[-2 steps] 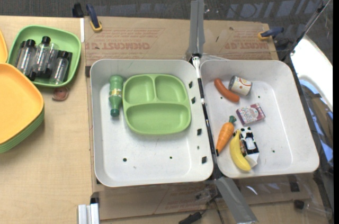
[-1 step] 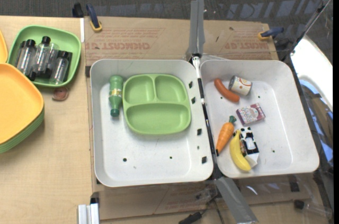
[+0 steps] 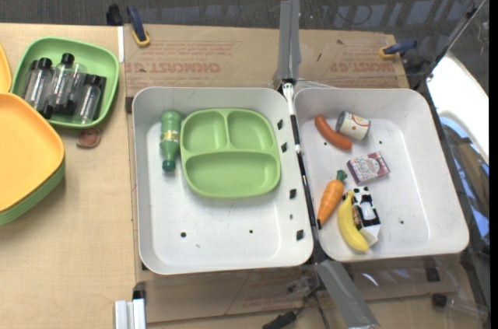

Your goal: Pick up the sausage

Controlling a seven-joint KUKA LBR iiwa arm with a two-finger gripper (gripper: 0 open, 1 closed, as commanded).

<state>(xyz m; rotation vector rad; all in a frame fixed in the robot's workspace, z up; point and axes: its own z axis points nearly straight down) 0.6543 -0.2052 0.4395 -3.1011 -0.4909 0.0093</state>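
I'm at the very start, the sausage (image 3: 333, 132) lying untouched at the back of the right bin (image 3: 420, 226) just beside a small can (image 3: 353, 125), so next I must bring the end effector, whose state I cannot tell, down over it.

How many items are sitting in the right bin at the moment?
6: sausage and small can near the back, pink carton mid-bin, then carrot, banana and a black-and-white carton clustered at the front. Nothing looks hidden.
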